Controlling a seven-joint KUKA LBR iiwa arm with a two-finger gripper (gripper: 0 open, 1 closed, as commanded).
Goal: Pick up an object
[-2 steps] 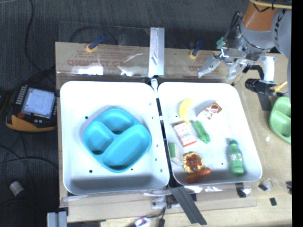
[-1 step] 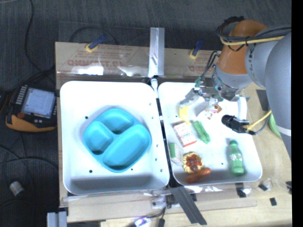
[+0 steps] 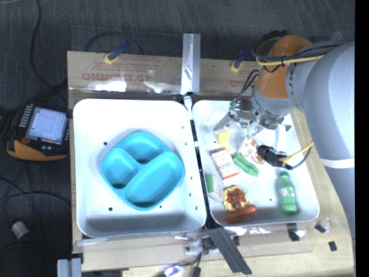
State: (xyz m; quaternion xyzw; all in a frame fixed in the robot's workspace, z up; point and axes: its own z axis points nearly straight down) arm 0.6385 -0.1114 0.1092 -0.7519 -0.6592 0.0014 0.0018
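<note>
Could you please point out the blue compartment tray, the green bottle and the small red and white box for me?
Blue compartment tray (image 3: 143,169): camera view, on the ridge between its compartments.
Green bottle (image 3: 286,193): camera view, on the bottle's body.
Red and white box (image 3: 223,162): camera view, on its top face.

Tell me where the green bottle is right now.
The green bottle lies in the right bin, near its front right corner, right of the pizza slice.

Even, fairly bright overhead light washes both white bins (image 3: 81,172) nearly to glare, the clear sheet on the cardboard (image 3: 132,77) behind them glints, the dark floor (image 3: 34,39) stays dim, shadows are faint, and small items look soft and grainy.
</note>
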